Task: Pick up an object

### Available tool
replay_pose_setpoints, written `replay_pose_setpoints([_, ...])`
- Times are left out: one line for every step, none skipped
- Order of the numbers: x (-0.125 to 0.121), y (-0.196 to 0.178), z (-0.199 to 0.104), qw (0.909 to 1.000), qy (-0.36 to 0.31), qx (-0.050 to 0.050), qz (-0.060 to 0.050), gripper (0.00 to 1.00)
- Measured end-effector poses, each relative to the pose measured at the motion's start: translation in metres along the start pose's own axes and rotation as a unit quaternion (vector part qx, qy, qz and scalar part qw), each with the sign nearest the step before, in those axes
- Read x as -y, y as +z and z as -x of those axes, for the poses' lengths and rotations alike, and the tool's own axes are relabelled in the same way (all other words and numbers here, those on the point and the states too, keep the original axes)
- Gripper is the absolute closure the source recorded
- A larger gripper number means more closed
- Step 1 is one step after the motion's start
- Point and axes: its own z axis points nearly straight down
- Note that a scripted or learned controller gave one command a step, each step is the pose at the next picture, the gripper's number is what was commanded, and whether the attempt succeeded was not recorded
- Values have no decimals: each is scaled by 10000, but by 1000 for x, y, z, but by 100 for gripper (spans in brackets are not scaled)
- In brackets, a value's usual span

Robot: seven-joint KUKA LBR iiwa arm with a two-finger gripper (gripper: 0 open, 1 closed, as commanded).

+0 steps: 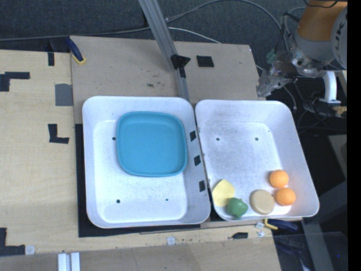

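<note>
The right bin (248, 109) holds several small objects along its near edge: a yellow piece (223, 190), a green piece (237, 207), a beige round piece (262, 201) and two orange balls (278, 178) (285, 196). My gripper (269, 83) hangs just beyond the right bin's far right corner, above the bench edge, well away from those objects. Nothing shows between its fingers.
A blue square plate (151, 143) lies in the left bin (98, 168). A grey metal pole (163, 35) slants up from between the bins' far edges. Cables run behind the bench at the top right.
</note>
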Motion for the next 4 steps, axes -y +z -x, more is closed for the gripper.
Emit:
replay_pose_setpoints([28,-5,-47,10000,-12,-8,-22,100])
replay_pose_setpoints([52,13,-94,10000,-12,-8,-35,100])
replay_pose_setpoints([89,21,-133,10000,-8,-8,-34,100])
replay_pose_setpoints([111,18,-184,10000,-17,-11,-28,100])
